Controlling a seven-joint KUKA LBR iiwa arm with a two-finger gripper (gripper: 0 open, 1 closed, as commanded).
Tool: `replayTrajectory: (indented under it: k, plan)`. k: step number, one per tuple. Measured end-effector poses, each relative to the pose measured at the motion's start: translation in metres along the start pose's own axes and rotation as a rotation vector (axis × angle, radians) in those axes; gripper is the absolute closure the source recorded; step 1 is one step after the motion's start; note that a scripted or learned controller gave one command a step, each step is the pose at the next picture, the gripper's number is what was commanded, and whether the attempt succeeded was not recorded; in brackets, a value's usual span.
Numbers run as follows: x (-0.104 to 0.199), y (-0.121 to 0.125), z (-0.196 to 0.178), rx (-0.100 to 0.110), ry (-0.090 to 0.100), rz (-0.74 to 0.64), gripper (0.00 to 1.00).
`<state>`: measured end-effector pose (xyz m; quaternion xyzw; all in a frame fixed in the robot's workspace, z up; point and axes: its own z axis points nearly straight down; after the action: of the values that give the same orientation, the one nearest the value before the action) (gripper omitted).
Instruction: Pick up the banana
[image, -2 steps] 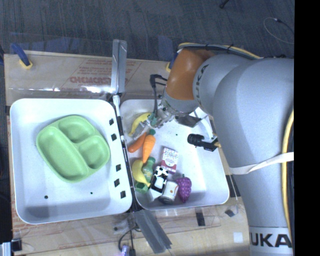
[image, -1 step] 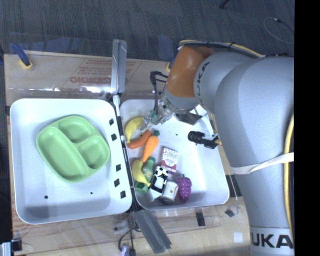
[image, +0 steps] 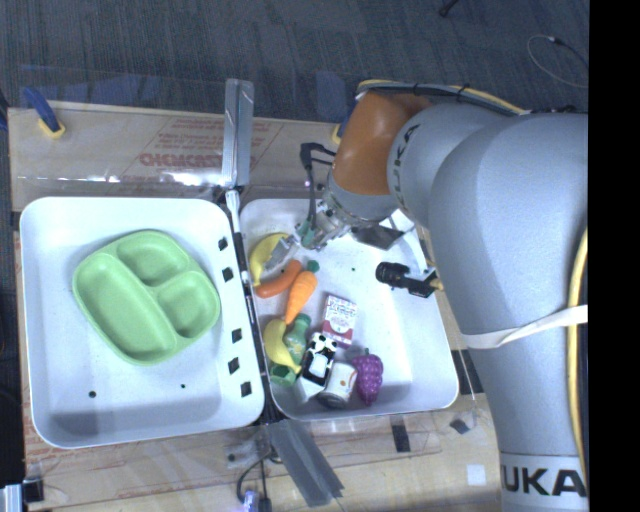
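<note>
- A purple bunch of plastic grapes lies nearest, close to the front wall of the right-hand shallow white bin.
- Just left of the grapes, touching them, is a small can-like cylinder, tipped on its side.
- A small black-and-white patched piece sits against the can's far side.
- A small pink-and-white carton lies just beyond the patched piece, towards the bin's middle.
- A rounded yellow piece rests by the bin's left wall, with a small green piece touching it.
- Two orange toy carrots come next: the longer carrot points down towards the green piece, and the shorter carrot lies crosswise beside it.
- The curved yellow banana lies in the far left part of the right bin, close to the wall between the bins and just beyond the shorter carrot.
- The two-finger gripper is low over the bin, just beside the banana's right end; whether it is wide, narrow or gripping cannot be told.
- The grey arm with its orange band rises from the gripper and fills the right side.
- In the left-hand shallow white bin a pale green plastic plate with three compartments lies flat.
</note>
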<state>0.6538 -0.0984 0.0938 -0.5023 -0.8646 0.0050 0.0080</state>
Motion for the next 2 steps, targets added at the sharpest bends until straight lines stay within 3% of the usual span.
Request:
replayTrajectory:
  k: [1,2]
  plan:
    - [0.0,0.0,0.0,0.0,0.0,0.0,0.0]
    - [0.004,-0.051,-0.086,-0.013,-0.006,0.044,0.0]
